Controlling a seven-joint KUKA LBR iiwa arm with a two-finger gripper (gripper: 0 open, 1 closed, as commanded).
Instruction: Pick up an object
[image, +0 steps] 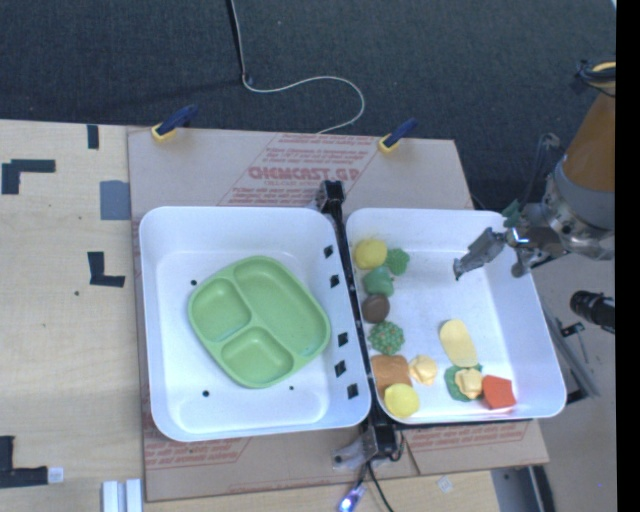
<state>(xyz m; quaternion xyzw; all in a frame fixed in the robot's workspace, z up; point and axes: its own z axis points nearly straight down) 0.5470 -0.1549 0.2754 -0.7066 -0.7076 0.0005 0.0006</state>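
Note:
The right bin holds several toy foods. A yellow lemon, green pieces and a brown ball lie along its left wall. Lower down are a green broccoli, an orange-brown block and a yellow ball. A pale yellow oval, a small yellow piece, a green-and-yellow piece and a red-orange block lie toward the front right. My gripper hovers over the bin's upper right, open, with nothing between its fingers.
The left bin holds a green divided plate. A black divider runs between the bins. Cardboard lies under both, clamped at the back. A cable loops across the dark floor behind.

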